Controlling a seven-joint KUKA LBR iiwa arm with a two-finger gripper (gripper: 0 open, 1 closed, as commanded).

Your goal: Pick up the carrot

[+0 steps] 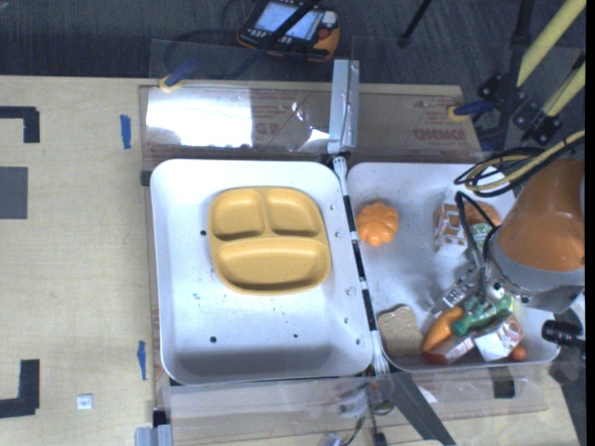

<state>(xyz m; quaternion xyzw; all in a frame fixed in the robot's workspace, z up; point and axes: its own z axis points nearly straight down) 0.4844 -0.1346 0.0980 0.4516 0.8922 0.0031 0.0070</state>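
I've got the arm in from the right, hanging low over the right bin, and the claw sits in the clutter at that bin's near right corner. I can't tell from here whether the claw is open or closed; the wrist and cables hide too much of it.

The carrot is just below the claw, lying at a slant in the near part of the right bin, its orange body pointing toward the near left and its green top up toward the claw. It's packed in tight: a slice of bread is just beside it on the left, and a white-and-red packet touches it on the right. A small orange pumpkin sits well apart near the divider, and a printed packet lies farther back. The left bin carries a yellow sectioned plate.

My read is that we're at the grasp itself. To do it well, I'd want the claw centred across the orange body, not the leafy end, with the closing line square to the carrot's long axis. I'd come straight down so the packet isn't caught in the pinch, close firmly, then lift slowly and check that the carrot actually rises with it.
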